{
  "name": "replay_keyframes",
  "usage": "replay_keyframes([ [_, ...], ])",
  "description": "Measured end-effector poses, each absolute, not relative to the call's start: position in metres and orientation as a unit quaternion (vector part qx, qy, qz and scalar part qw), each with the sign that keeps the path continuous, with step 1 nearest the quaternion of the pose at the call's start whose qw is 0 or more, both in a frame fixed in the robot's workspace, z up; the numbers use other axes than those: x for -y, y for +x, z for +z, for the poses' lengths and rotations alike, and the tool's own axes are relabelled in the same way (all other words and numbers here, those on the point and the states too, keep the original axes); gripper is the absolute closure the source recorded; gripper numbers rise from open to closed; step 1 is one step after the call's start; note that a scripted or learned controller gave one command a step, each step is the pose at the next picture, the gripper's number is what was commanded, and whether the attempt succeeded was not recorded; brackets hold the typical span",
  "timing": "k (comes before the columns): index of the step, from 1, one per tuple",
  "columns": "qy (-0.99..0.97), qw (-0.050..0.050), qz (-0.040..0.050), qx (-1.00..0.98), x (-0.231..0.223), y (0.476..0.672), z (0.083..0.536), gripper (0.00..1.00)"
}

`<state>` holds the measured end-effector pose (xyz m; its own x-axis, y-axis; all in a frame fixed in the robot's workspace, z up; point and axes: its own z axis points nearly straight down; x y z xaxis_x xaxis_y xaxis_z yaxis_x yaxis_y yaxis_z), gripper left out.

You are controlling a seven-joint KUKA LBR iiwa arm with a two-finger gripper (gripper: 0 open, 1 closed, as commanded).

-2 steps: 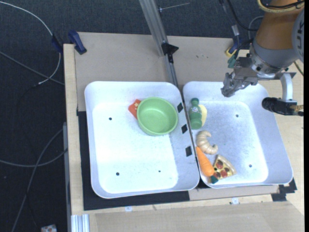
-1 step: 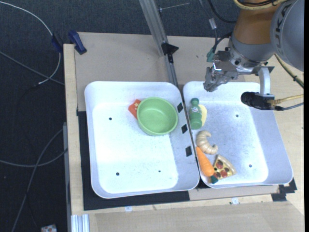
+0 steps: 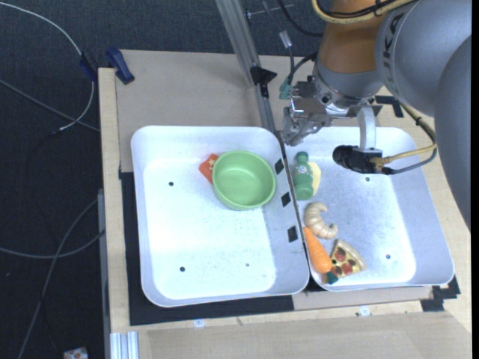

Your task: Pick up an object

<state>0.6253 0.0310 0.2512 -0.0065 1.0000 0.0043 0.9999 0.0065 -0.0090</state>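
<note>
Hanging over the far edge of the right bin [image 3: 404, 223], the gripper [image 3: 301, 129] sits just above the green bottle [image 3: 302, 176], which lies against the wall dividing the two bins; whether the fingers are open or closed cannot be told from this angle. No object is seen between them.

The likeliest failure is a glancing grasp. The bottle is smooth, rounded plastic lying on its side, so it would probably roll or squirt out if pinched off-centre, and the bin wall beside it leaves little room for a finger on that side. A pale yellow piece [image 3: 316, 173] touches the bottle and could be dragged along.

Further toward the near edge of the right bin lie a knobbly beige croissant-like toy [image 3: 320, 220], a tapered orange carrot [image 3: 317, 253] and a flat pizza wedge [image 3: 346, 259], crowded close together, so a descent there might nudge several at once.

In the left bin [image 3: 187, 260] a glossy green bowl [image 3: 243, 179] rests partly over a small red item [image 3: 208, 167]; its wide, thin rim looks awkward for a pinch.
</note>
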Motion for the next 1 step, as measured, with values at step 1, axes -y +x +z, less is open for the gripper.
replay_keyframes([
  [1, -0.705, 0.005, 0.0027, 0.709, -0.0850, 0.6307, 0.2341, 1.00],
])
